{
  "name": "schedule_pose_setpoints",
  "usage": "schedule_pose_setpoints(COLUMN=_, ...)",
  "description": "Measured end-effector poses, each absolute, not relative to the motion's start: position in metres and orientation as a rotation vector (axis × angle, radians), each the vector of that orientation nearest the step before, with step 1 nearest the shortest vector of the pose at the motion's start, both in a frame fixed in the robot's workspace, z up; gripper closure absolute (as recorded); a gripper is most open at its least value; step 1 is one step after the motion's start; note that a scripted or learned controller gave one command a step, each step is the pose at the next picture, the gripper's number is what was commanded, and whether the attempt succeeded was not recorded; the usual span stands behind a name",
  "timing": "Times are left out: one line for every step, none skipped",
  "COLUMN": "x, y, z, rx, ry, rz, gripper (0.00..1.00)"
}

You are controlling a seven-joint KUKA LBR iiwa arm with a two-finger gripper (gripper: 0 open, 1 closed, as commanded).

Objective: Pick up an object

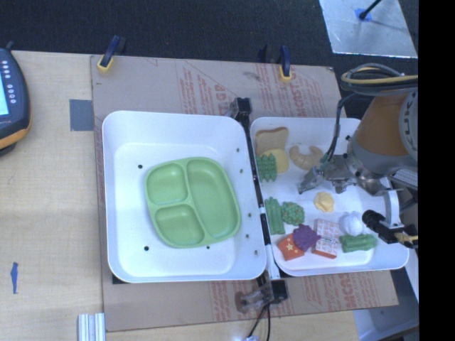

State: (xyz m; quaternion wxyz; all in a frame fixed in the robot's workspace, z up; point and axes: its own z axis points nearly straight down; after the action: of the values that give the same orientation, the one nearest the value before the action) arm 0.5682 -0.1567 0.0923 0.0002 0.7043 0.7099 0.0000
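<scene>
Yellow lump (324, 202), small, rounded, below fingers (310, 183)

Brown cardboard sheet (178, 84) spread over the wooden bench (43, 212), pinned at the far edge by two blue-and-yellow clamps (109, 54). Grey tape patch (81, 114) just left of the sheet. Black-and-orange handheld pendant (11, 98) at the far left edge. Silver panel (366, 16) on dark floor, upper right.
</scene>
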Motion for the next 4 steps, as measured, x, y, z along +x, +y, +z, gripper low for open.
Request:
schedule_pose_setpoints(x=0.542, y=-0.216, z=0.092, rx=2.226, ry=2.222, rz=-0.007, gripper=0.0)
schedule_pose_setpoints(x=0.544, y=-0.213, z=0.103, rx=2.219, ry=2.229, rz=-0.004, gripper=1.0)
schedule_pose_setpoints(x=0.54, y=-0.154, z=0.211, rx=2.208, ry=2.228, rz=0.009, gripper=1.0)
schedule_pose_setpoints(x=0.575, y=-0.064, z=0.191, rx=2.208, ry=2.239, rz=0.002, gripper=1.0)
